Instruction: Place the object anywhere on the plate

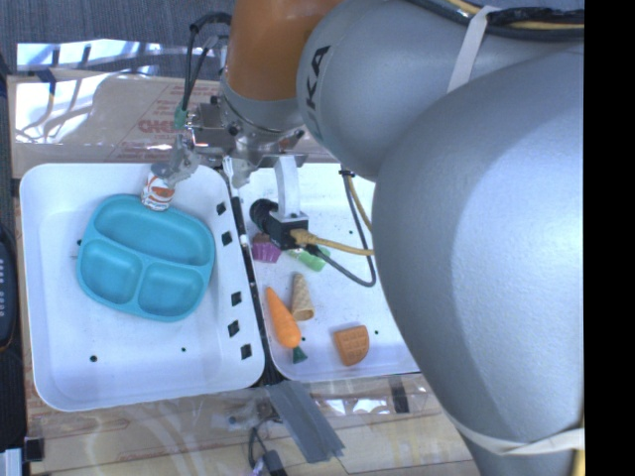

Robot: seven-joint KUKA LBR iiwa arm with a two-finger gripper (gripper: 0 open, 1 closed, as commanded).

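Note:
A blue plate (147, 256) with three compartments lies in the left white bin (60, 355). My gripper (165, 180) reaches down over the plate's far edge, near the bin's back wall. A small white and orange-red object (157, 194) sits between its fingertips, right at the plate's back rim. The gripper is shut on it. Whether the object touches the plate I cannot tell. The grey arm with its orange band covers the upper right of the view.
The right bin (387, 365) holds a purple piece (265, 252), a green piece (316, 259), a cone (301, 297), a carrot (283, 320) and an orange waffle-like piece (351, 344). A yellow cable (337, 249) hangs over that bin. A ridge (243, 296) divides the two bins.

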